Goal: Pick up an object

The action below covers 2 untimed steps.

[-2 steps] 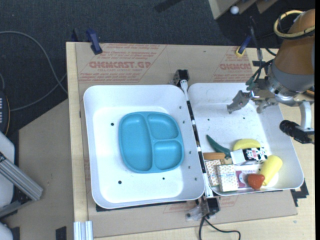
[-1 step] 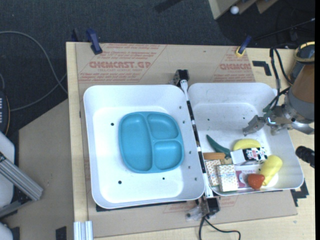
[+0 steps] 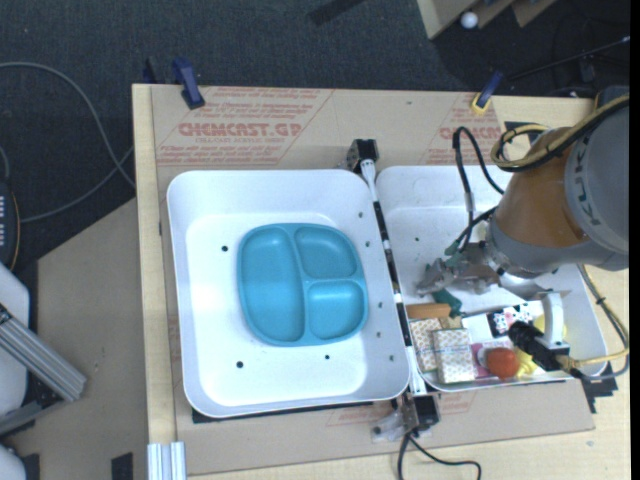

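The gripper point(image 3: 447, 276) is low inside the right white plastic bin point(image 3: 425, 196). I cannot tell its fingers' state. Small mixed objects point(image 3: 470, 348) lie just below the fingers.

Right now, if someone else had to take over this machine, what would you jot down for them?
Gripper: low in the right bin, over the clutter; whether it is open or shut is hidden.
Things: a heap of small items sits at the near end of the right bin. A blue divided plate lies in the left bin.
Done: nothing visibly lifted.
Left: grasp one item and raise it.
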### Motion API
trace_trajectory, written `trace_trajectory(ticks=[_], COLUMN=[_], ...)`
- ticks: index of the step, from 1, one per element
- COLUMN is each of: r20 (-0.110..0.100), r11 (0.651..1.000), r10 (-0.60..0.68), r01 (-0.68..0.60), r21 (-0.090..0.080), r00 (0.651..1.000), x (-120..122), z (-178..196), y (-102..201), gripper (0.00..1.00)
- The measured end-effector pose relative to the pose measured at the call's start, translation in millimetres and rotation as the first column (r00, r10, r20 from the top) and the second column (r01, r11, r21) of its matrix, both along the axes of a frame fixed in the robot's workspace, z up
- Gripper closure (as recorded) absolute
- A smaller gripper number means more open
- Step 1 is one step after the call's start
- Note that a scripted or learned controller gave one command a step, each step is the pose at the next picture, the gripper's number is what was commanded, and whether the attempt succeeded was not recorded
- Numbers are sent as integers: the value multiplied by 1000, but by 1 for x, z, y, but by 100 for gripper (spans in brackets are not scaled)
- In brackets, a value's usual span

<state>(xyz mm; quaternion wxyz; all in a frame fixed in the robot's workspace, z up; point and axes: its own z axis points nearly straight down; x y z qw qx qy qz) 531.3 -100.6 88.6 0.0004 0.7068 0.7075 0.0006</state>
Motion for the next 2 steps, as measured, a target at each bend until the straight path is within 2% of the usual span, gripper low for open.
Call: trace_trajectory(ticks=[1,2], r20=[-1,2], r11=[1000,1000], r10=[-1,-2], r01=[1,2], r21=[0,0], r00=[1000,1000], x=[-26,-25], z=[-4,6], y=[0,1], gripper=[0,100])
